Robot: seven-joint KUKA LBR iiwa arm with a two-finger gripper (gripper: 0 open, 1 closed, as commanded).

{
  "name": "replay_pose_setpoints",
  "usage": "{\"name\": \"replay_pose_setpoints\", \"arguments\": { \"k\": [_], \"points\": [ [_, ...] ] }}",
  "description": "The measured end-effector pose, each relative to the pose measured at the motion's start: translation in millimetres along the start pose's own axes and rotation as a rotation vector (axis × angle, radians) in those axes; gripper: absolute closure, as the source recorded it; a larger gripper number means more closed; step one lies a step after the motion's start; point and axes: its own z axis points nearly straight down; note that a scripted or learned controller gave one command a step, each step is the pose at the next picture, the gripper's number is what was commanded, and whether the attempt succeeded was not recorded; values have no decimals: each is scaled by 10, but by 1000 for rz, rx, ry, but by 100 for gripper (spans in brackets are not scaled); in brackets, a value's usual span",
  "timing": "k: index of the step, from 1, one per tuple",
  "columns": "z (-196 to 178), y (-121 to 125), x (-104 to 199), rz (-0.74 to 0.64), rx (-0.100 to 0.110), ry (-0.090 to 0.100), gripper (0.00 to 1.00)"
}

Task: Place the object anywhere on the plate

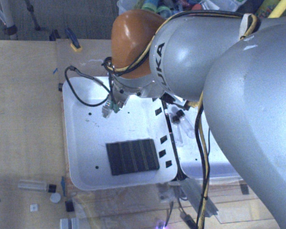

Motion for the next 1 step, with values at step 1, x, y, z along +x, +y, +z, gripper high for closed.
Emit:
{"name": "replay_pose_setpoints", "arguments": {
  "k": [1],
  "points": [
    [624, 323, -300, 284, -4, -3, 100]
  ]
}}
